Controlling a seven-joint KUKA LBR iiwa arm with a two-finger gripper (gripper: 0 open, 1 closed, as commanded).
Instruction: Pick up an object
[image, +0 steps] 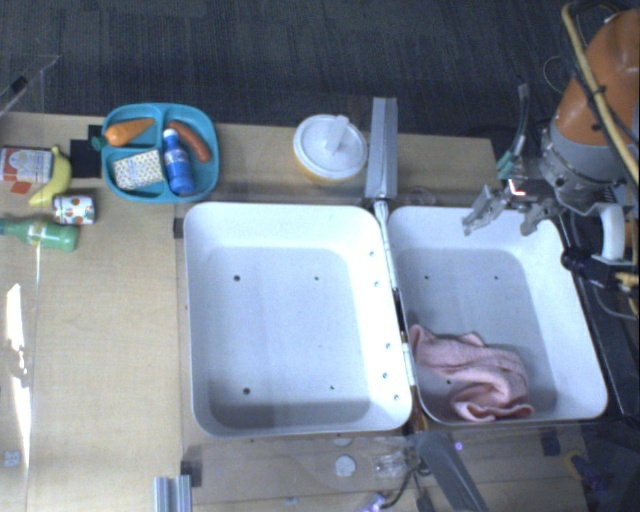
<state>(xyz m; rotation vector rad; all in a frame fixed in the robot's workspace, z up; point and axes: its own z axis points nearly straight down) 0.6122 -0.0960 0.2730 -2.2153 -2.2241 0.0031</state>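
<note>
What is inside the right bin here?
A crumpled pink cloth lies in the right bin's near corner, by the wall beside the left bin. Whatever sits beneath the cloth is covered.

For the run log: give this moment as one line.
arm: over right bin's top edge | gripper: open, holding nothing | cloth: pink, bunched in right bin's near corner | pick: not done

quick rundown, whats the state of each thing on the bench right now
tool: fingers spread, nothing between them, above the far edge of the right bin
pink cloth: crumpled, lying in the near left corner of the right bin
left bin: sitting flat beside the right one
blue tray: on the bench, holding small toy items
white lidded cup: upright, lid on
green bottle: lying on its side
</note>
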